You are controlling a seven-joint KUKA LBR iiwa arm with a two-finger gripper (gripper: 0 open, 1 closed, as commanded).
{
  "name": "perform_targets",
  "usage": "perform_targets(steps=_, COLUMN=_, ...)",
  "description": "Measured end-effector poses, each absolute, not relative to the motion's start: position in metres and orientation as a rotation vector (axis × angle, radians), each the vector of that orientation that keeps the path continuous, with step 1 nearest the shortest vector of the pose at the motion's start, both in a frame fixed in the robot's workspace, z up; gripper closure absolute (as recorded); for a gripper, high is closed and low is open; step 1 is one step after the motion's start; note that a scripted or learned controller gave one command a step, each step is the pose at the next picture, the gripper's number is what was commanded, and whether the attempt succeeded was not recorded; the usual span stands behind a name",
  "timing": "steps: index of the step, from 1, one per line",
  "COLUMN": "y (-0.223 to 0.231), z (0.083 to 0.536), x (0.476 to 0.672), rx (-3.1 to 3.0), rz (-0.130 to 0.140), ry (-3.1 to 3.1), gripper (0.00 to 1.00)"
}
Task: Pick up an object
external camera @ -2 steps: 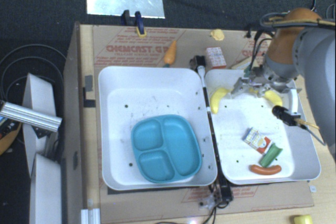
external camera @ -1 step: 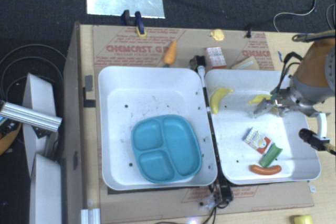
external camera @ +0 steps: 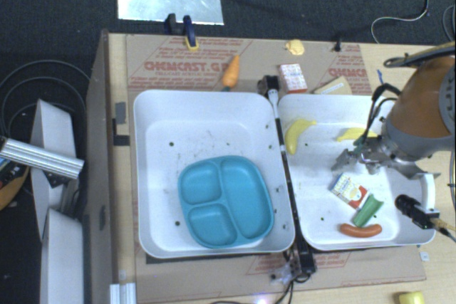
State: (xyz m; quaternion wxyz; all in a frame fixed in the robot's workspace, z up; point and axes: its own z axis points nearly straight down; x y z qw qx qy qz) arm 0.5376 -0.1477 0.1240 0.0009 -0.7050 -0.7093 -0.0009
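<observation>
Gripper (external camera: 350, 159) hangs low in the right bin (external camera: 313, 224), its grip unclear, just above the box (external camera: 348, 190); banana (external camera: 297, 132) sits left.

bench (external camera: 178, 57), 2 white bins (external camera: 206, 114), carrot (external camera: 231, 71)

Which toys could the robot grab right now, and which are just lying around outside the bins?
For the job: gripper; small carton, green piece, sausage, banana, all in the right bin.

Just lying about: carrot, box, blue tray.
</observation>
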Motion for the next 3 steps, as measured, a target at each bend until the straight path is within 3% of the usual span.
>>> perform_targets(steps=1, y=-0.155, z=0.083, x=0.485, rx=-2.223, rz=0.001, ry=-2.217, gripper=0.0)
perform_targets(steps=2, y=-0.154, z=0.095, x=0.488, rx=-2.221, rz=-0.005, ry=-2.225, gripper=1.0)
perform_targets(steps=3, y=-0.089, z=0.139, x=0.555, rx=-2.212, rz=-0.011, ry=-2.24, gripper=1.0)
